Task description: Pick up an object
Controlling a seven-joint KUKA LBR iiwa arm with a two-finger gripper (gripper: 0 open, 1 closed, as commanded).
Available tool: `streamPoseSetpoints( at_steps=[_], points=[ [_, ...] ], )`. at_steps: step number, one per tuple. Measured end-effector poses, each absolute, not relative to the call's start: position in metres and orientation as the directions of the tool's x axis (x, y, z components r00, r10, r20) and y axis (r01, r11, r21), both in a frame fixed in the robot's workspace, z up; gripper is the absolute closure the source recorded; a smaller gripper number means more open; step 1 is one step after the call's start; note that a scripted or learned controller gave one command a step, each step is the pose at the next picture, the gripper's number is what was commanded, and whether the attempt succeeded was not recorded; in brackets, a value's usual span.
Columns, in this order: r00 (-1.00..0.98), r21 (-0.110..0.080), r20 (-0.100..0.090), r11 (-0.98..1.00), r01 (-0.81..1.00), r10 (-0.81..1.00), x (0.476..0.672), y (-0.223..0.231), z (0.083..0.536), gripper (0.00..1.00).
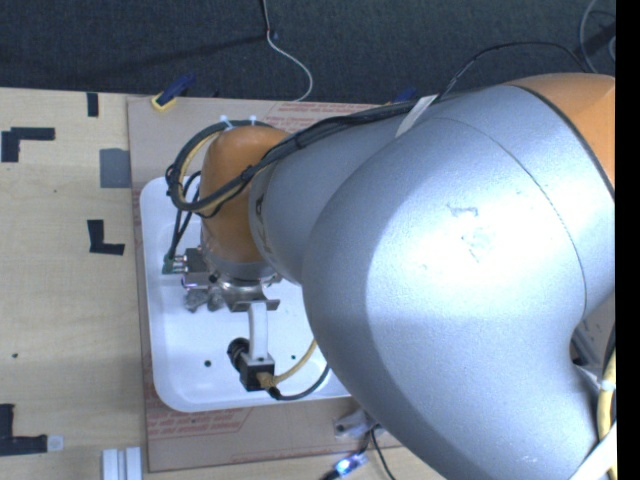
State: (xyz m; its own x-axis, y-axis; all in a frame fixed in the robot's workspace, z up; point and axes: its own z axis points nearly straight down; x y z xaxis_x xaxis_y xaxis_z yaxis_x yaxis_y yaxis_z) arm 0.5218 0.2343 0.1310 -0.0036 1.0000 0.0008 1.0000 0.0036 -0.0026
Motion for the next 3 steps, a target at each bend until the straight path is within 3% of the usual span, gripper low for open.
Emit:
streamPoseSetpoints(
  at_steps=[1, 2, 3],
  points=[
    [0.0, -0.001, -0.002, 0.0, 1.0, 1.0, 0.493, 0.232, 0.082, 1.0],
    [-0.004, 0.012, 0.006, 0.004, 1.0, 1.0, 0.505, 0.234, 0.312, 1.0],
    [-0.001, -0.013, -0.006, 0.001, 1.0, 1.0, 0.481, 0.226, 0.179, 1.0]
  ],
)
